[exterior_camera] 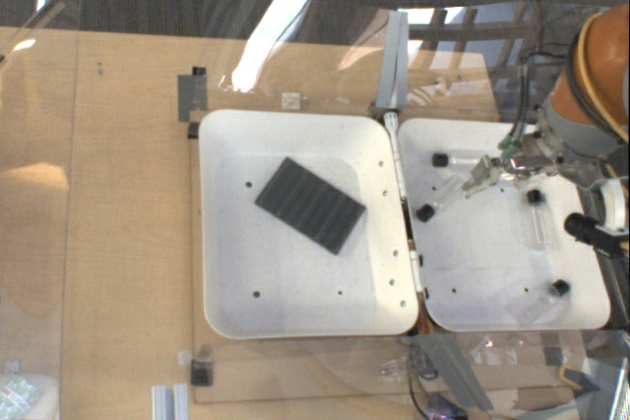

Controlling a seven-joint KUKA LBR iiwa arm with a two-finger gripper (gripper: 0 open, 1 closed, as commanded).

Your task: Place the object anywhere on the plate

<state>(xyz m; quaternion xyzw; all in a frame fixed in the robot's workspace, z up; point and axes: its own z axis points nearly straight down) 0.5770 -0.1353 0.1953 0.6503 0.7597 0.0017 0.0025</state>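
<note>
- The wooden tabletop (108, 211) carries two shallow white bins side by side.
- The left bin (226, 300) holds a dark ribbed rectangular plate (310, 205), lying flat and turned at a slant near the middle.
- The right bin (512, 310) has the grey arm (591, 103) reaching over its far corner.
- The jaws (484, 174) hang over the right bin; whether they are released or clenched cannot be told, and the object cannot be made out.

A dark grey ribbed plate (311, 205) lies in a white bin (226, 300) on a tan wood-grain bench (98, 241).
</note>
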